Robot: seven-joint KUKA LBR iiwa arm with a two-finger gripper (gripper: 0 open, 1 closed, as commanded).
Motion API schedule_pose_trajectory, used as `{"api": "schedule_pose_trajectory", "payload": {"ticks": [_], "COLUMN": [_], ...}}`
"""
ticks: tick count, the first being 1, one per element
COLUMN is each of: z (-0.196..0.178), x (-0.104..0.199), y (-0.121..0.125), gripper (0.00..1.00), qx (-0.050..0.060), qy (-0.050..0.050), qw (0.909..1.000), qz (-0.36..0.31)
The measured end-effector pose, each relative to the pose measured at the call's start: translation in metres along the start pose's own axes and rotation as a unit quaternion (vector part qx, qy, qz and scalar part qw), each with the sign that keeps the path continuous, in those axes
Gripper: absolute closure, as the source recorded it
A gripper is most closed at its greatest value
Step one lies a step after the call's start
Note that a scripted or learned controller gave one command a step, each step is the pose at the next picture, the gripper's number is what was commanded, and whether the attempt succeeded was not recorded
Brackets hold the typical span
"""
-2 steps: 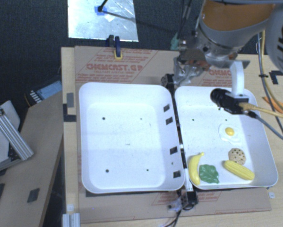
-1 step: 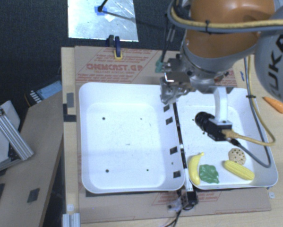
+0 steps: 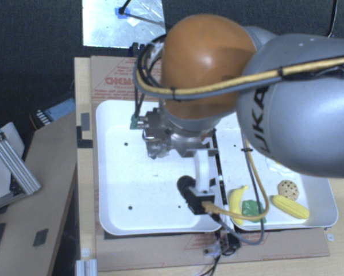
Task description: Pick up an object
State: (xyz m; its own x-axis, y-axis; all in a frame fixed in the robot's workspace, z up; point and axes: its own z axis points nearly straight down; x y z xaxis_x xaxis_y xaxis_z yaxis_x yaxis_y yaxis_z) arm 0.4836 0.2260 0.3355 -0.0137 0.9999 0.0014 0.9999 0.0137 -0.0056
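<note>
Grey arm [image 3: 298, 114] with orange band [image 3: 206, 56] in from the right, huge in frame, covering much of right bin [image 3: 328, 210]. Tool [image 3: 158, 141] low over left bin [image 3: 123, 180], around its far-centre part, well apart from all items. Tool state: cannot tell, grasping end hidden under the wrist.

Pickable items all in right bin, along its near edge:
- Banana [image 3: 236, 203]: yellow, curved, smooth toy-like skin. In the near-left corner, along the bin's left wall, upper tip pointing up-frame.
- Green piece [image 3: 251, 207]: small, dark green, shape unclear. Just right of banana, touching or nearly, can't tell which.
- Cookie [image 3: 287, 189]: round, tan with dark specks, lying flat, farther right.
- Yellow corn-like item [image 3: 290, 207]: oblong, bright yellow, lying at a slant. Just on the near side of cookie, toward the near-right corner.

Left bin white and shallow, a few small dark dots on its floor. Both bins on cardboard sheet [image 3: 117, 82] on bench [image 3: 82, 171].
</note>
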Motion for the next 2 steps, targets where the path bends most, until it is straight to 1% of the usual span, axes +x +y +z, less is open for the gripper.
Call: {"api": "schedule_pose_trajectory", "payload": {"ticks": [1, 2], "z": [-0.004, -0.194], "x": [-0.006, 0.009], "y": [0.003, 0.002], "gripper": [0.00, 0.00], "qx": [-0.003, -0.012], "qy": [0.000, 0.004], "qw": [1.0000, 0.9999], "qz": [0.006, 0.004]}}
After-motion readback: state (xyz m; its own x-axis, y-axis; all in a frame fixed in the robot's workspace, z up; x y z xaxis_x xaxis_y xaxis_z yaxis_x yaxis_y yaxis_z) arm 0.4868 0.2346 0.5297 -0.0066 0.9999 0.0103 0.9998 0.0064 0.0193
